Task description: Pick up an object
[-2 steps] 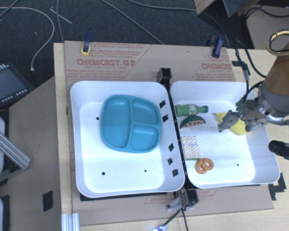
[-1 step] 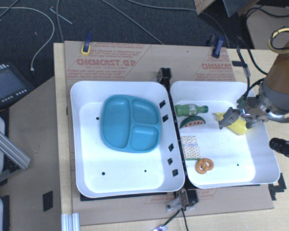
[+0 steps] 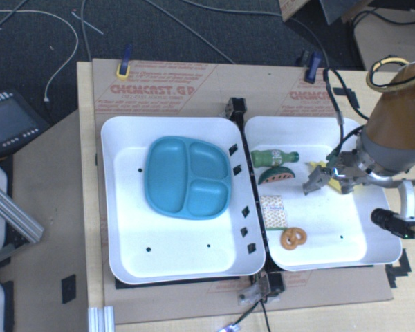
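My gripper [image 3: 330,184] hangs over the right part of the right bin [image 3: 353,254], reaching in from the right. Its two dark fingers [image 3: 313,182] stand spread apart, so it is open. A small yellow object [image 3: 334,167] lies just under and behind it, partly hidden by the wrist; I cannot tell whether the fingers touch it. To the left lie a green bottle [image 3: 274,158] on its side and a watermelon slice [image 3: 276,175]. A patterned square piece [image 3: 273,211] and a brown pretzel [image 3: 293,238] lie nearer the front.
The left bin [image 3: 124,254] holds a blue divided plate [image 3: 189,177]. A black divider with clips [image 3: 247,206] runs between the bins. Cables [image 3: 342,109] trail over the back right of the bench.
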`<state>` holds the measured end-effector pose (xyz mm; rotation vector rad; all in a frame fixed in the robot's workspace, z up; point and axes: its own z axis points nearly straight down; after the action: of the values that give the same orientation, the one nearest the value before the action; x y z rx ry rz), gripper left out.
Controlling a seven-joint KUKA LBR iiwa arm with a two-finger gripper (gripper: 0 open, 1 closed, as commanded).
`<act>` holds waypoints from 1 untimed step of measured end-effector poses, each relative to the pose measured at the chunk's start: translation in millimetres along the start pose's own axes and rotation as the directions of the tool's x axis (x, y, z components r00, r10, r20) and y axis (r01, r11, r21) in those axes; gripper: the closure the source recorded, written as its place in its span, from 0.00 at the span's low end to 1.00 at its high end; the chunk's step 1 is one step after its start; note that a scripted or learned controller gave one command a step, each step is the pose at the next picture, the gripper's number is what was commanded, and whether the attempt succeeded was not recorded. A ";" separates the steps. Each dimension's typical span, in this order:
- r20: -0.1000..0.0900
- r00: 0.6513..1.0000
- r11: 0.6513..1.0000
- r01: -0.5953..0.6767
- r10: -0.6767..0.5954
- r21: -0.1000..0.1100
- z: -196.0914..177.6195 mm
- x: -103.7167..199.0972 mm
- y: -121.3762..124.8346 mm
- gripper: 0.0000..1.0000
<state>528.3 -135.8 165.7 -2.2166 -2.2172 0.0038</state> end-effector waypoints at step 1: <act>0.000 1.000 1.000 -0.001 0.001 0.001 61.0 -2.0 -7.2 0.00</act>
<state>520.8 -137.6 104.8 -2.2167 -2.2154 0.0051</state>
